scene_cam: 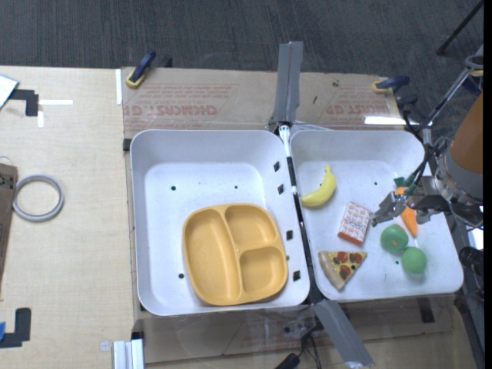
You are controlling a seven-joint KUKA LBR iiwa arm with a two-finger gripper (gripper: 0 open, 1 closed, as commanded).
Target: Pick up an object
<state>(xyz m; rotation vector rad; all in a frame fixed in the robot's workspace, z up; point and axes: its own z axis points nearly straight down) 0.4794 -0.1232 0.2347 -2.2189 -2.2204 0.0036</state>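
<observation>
Sitting on tan bench: two white bins; dark carpet behind; tool fingers spread near carrot.

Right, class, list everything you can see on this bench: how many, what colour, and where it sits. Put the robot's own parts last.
Bins: two, white, side by side on the bench.
Divided plate: one, yellow, in the left bin.
Banana: one, yellow, right bin, near the divider.
Small box: one, red and white, middle of the right bin.
Pizza slice: one, tan with red topping, front of the right bin.
Balls: two, green, right bin, near the claw.
Carrot: one, orange, by the claw.
Tape roll: one, grey, on the bench left of the bins.
Clamps: two, blue and yellow, on the cardboard's back edge.
Claw: one, dark, over the right bin.
</observation>
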